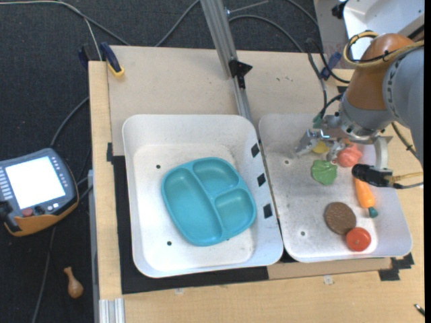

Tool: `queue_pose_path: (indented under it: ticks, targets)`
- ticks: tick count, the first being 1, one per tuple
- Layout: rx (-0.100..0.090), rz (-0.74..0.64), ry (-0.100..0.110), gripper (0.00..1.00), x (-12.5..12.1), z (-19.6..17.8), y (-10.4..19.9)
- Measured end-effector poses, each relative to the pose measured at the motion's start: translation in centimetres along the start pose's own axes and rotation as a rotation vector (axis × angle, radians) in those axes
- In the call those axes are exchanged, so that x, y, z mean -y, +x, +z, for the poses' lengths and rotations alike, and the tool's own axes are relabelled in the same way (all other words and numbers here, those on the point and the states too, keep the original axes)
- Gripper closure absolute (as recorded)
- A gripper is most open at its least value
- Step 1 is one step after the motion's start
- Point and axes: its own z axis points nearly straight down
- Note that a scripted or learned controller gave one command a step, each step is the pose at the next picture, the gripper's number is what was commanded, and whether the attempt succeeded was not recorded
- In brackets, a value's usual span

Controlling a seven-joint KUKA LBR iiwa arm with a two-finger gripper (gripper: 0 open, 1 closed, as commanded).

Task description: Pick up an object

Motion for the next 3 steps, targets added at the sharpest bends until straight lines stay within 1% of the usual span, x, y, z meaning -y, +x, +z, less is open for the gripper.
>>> queue_pose_path:
  ticks: [1,2,3]
  targets:
    - [0.001,-0.001,-0.009,1.00,-0.3,-1.5,0.0]
    - [0.003,-0.001,-0.013,1.00,-0.6,-6.1,-0.5]
    - [0.003,-0.002,-0.014,1.00,-1.6,-11.1,-0.8]
